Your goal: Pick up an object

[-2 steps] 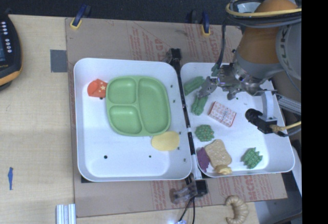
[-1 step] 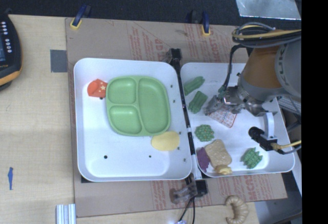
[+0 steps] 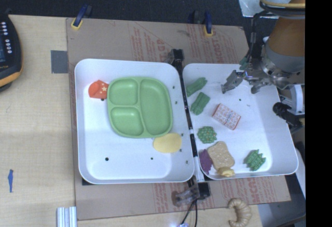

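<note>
Your left bin [image 3: 88, 117] holds a green divided plate [image 3: 140, 106], a red piece [image 3: 97, 89] and a yellow piece [image 3: 167, 143]. The right bin [image 3: 280, 137] holds green toys, a red-and-white packet [image 3: 226, 116] and a bread slice [image 3: 220, 154]. Above its upper right, your gripper [image 3: 243, 83] hovers with fingers spread apart, holding nothing. You appear to be in the approach step; next, choose a piece, descend and close.
</note>
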Action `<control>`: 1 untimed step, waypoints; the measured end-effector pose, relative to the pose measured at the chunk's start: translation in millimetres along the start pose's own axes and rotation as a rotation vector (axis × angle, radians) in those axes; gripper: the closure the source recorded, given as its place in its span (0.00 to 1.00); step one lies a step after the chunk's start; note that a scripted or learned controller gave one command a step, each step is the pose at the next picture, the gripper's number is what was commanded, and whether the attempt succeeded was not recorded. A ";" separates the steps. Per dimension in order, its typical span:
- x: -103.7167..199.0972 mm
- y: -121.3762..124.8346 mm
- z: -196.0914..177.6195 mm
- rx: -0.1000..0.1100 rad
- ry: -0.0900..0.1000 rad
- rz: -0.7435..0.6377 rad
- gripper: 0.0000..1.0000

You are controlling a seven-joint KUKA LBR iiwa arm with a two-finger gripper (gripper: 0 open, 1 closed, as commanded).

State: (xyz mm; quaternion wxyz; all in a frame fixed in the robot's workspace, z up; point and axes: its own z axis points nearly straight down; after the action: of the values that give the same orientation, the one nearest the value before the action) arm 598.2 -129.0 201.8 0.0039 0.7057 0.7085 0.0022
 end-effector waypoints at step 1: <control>55.7 0.2 10.1 0.014 0.005 -0.006 0.00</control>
State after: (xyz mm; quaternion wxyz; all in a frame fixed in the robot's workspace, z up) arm 598.2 -73.3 191.5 -0.0028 0.7036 0.7106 -0.0013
